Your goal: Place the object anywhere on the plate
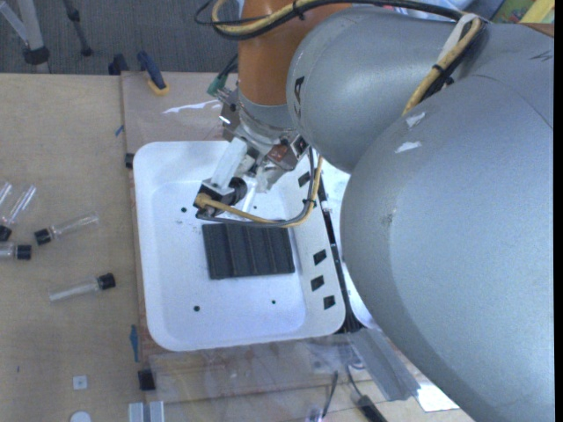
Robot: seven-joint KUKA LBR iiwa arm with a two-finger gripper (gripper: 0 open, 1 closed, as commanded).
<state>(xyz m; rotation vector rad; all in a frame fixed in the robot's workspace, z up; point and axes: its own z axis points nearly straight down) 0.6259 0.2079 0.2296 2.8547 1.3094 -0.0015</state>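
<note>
**A:** You're in a robotics lab, plainly. That heavy grey industrial arm (440, 192) is no household thing, and just under your gripper (255, 178) a shallow white bin (176, 310) sits on a plain wooden bench (62, 148).

**B:** Look well to the left of your gripper too: clear capped tubes (77, 227) lie scattered over the bench. Beyond the gripper and to its left you have a blue clamp (151, 70) at the board's edge. Farther off that way, tripod legs (26, 25) stand on grey carpet (132, 16).

The tan bench (62, 148) bears a white bin (167, 319) and, left of it, several black-capped clear vials (79, 288).
</note>
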